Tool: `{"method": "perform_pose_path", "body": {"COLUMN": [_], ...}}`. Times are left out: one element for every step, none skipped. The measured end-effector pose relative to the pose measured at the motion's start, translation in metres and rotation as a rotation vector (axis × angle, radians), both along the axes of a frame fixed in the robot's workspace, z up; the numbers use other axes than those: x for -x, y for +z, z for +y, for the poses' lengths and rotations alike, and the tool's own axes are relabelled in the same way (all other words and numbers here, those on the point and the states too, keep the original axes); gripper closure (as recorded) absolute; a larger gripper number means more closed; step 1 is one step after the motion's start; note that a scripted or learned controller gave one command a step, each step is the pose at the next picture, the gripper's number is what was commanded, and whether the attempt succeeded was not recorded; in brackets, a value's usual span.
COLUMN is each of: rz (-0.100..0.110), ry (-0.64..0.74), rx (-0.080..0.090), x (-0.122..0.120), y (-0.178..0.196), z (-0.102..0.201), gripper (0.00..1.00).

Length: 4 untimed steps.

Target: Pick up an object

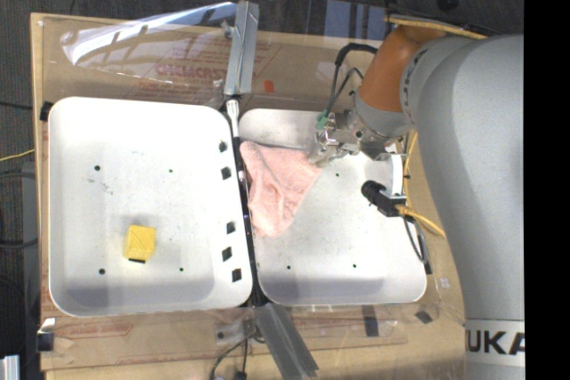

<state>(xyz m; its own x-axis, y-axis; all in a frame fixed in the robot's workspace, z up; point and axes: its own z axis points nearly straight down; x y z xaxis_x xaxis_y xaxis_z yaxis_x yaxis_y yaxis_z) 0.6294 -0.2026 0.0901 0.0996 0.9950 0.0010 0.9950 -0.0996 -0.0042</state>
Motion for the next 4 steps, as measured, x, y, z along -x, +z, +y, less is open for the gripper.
{"method": "perform_pose_path", "body": {"rz": [0.0, 0.004, 0.0, 0.005], "ry": [0.001, 0.006, -0.01, -0.023], "rx": [0.0, -0.001, 0.001, 0.001], "x": [0.0, -0.001, -0.028, -0.027], "y": [0.0, 0.008, 0.114, 0.121], "z": [0.0, 0.001, 0.033, 0.087], "gripper": [0.0, 1.0, 1.0, 1.0]}}
